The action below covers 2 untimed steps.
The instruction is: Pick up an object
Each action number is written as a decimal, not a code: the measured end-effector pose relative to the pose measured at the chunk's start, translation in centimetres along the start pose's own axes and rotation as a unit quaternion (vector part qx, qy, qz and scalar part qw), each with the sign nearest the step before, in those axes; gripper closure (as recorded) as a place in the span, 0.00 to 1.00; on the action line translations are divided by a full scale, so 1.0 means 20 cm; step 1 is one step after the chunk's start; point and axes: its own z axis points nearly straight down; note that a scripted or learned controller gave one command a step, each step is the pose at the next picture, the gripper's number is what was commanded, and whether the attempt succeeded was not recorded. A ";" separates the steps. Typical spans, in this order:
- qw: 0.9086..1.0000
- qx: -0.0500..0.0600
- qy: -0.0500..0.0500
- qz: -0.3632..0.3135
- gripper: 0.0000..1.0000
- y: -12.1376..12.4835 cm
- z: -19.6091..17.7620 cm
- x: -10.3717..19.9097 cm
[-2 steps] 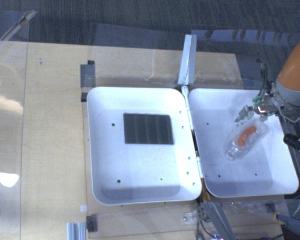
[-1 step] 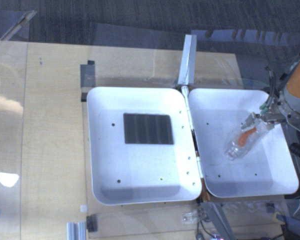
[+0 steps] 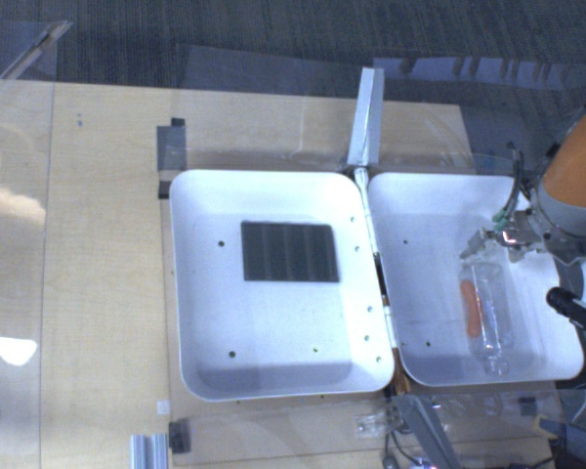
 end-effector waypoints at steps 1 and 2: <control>0.999 -0.005 -0.001 -0.035 0.00 -0.26 0.12 0.15; 0.999 -0.005 -0.002 -0.043 0.00 -0.43 0.12 0.01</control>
